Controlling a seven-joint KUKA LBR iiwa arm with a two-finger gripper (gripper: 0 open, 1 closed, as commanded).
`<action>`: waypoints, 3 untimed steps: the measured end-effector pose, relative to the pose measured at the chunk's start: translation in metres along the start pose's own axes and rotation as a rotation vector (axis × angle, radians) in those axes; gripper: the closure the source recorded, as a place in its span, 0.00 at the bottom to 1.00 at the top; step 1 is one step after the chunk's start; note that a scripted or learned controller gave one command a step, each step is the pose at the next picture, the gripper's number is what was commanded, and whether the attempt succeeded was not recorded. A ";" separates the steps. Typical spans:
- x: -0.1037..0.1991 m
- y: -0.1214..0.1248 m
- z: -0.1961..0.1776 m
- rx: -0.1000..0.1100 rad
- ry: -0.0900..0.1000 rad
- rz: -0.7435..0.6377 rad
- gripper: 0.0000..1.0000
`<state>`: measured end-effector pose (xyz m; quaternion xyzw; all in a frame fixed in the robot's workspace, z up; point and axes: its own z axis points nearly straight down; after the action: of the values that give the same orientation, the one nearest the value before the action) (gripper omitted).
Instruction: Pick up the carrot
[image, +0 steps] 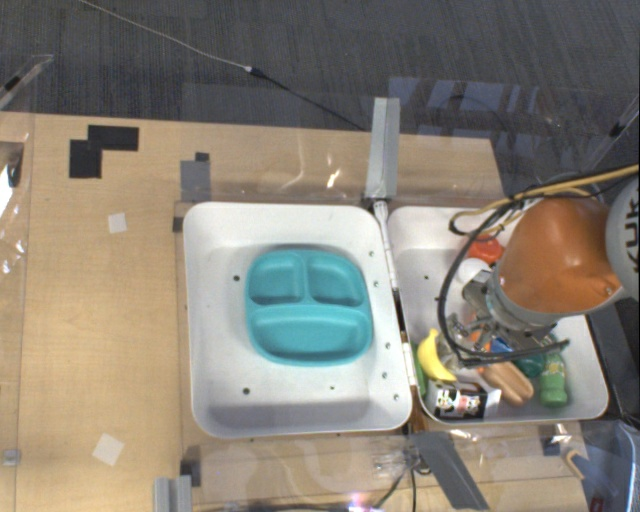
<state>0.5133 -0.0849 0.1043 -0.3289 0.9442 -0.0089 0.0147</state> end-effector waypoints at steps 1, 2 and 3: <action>0.037 -0.025 0.013 -0.016 0.009 0.315 1.00; 0.037 -0.027 0.013 -0.011 0.007 0.316 0.00; 0.004 -0.003 0.013 -0.008 0.011 -0.070 0.00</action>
<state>0.5128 -0.0898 0.0909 -0.3615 0.9323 -0.0073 0.0080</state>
